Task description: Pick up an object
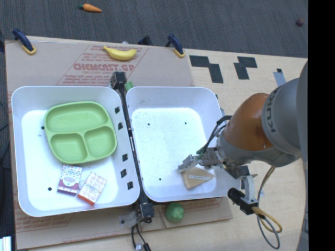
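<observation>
A: Where was the gripper (189, 164)?
B: Low in the right bin (157, 101), at five o'clock, just beside the tan wedge (197, 178).
A: Gripping it?
B: Couldn't tell.

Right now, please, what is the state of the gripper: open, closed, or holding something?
Gripper: low in the right bin, at the tan wedge-shaped object; open or closed cannot be told, and no object is seen held.
</observation>
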Available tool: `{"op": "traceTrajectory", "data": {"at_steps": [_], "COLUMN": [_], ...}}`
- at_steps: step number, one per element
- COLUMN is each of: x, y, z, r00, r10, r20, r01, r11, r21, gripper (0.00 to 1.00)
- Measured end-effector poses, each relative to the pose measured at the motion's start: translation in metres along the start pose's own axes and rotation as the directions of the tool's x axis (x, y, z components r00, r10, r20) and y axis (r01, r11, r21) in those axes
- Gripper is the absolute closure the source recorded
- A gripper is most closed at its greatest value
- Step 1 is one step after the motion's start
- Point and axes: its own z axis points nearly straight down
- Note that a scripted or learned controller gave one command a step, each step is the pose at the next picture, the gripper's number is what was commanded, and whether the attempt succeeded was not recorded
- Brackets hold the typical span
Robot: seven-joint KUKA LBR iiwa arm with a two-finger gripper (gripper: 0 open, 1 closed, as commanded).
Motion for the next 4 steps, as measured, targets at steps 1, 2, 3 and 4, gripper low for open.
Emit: {"op": "traceTrajectory", "data": {"at_steps": [1,2,3,4], "x": [-0.014,-0.014,0.076,0.076], "y": [0.070,0.179,0.180,0.180], "z": [-0.001,-0.002,-0.001,-0.012], "r00": [1.000,1.000,1.000,1.000], "r10": [0.000,0.000,-0.002,-0.005], "r20": [-0.001,-0.001,-0.001,-0.001], "r01": [0.000,0.000,0.002,0.005], "r11": [1.000,1.000,1.000,1.000], "r21": [-0.004,-0.004,-0.002,0.000], "gripper": [0.00,0.00,0.00,1.00]}}
